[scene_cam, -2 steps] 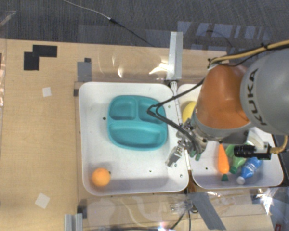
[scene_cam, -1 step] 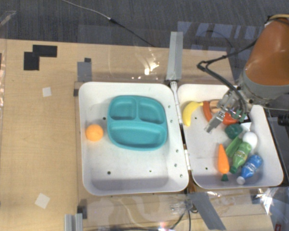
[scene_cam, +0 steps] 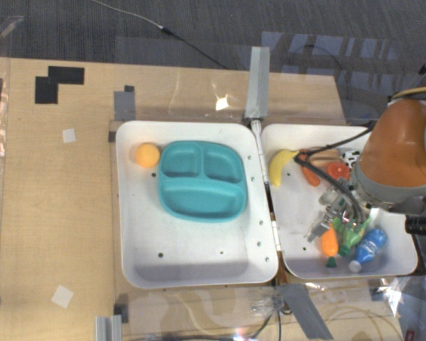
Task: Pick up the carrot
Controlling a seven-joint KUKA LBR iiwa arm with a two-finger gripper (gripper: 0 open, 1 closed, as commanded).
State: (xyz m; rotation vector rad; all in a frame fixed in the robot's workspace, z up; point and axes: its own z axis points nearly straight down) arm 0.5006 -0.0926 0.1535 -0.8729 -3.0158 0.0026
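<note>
Orange carrot point(scene_cam: 329, 244): lies in the right bin point(scene_cam: 298, 261), toward its 5 o'clock corner, green top pointing to 6 o'clock.
Gripper point(scene_cam: 331, 219): hangs over the right bin just at 12 o'clock of the carrot, very close to it; whether it touches cannot be told.
Fingers: too cluttered to tell whether spread or pressed together.
Arm point(scene_cam: 401, 148): grey with an orange band, entering from 3 o'clock.
Near the carrot: a green item point(scene_cam: 351, 236) just at 3 o'clock of it, then a blue bottle point(scene_cam: 369, 247) beside that.
Far side of right bin: yellow banana point(scene_cam: 280, 165) at 10 o'clock, a small orange-red piece point(scene_cam: 311, 177) next to it, and a red item point(scene_cam: 336, 169) at 12 o'clock.
Left bin point(scene_cam: 192, 261): holds a teal divided plate point(scene_cam: 201, 181) and an orange ball point(scene_cam: 147, 155) at 9 o'clock of the plate.
Tabletop point(scene_cam: 57, 212): pale wood, carrying both bins side by side.
</note>
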